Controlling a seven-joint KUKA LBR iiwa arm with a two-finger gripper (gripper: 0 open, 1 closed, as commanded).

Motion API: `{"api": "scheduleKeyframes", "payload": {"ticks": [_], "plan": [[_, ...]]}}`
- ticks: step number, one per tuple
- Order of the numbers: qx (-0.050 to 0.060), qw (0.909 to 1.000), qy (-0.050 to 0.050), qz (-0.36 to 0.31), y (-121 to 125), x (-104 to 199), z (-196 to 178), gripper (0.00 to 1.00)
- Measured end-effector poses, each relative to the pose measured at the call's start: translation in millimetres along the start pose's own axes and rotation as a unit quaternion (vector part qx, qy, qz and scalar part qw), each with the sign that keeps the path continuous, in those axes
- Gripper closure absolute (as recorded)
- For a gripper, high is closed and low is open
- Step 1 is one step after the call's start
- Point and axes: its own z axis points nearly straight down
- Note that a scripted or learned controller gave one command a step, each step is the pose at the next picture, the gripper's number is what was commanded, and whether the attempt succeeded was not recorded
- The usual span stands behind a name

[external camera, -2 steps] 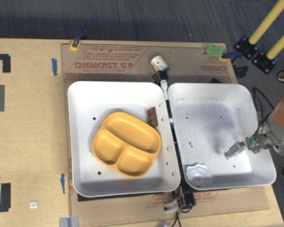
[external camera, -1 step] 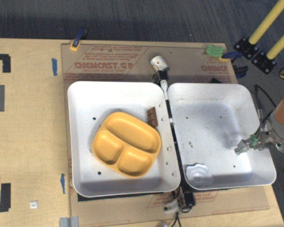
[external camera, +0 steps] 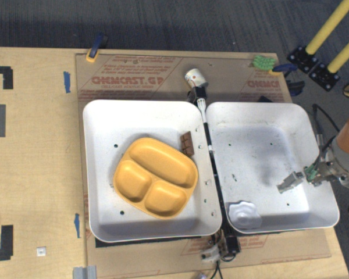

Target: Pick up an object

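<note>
A yellow tray, divided into three compartments and turned at a slant, is seen lying in the left bin, with a small brown block set at its upper right edge, close to the wall shared by the two bins. In the right bin, a clear plastic piece is found in the lower left corner, against the front wall. The claw is seen low over the right side of the right bin, reaching in from the arm at the right edge. Whether the claw is open or closed cannot be told, and nothing can be made out in its grasp. The plastic piece is placed below and to the left of the claw, apart from it. The tray and the block are placed well apart from the claw, across the shared wall. Both bins are carried on a brown board laid on the table, with a white-capped fitting seen just above the shared wall.
</note>
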Motion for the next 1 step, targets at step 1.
{"api": "scheduleKeyframes", "payload": {"ticks": [1], "plan": [[-0.001, 1.0, -0.001, 0.0, 1.0, -0.3, -10.1, 1.0]]}}
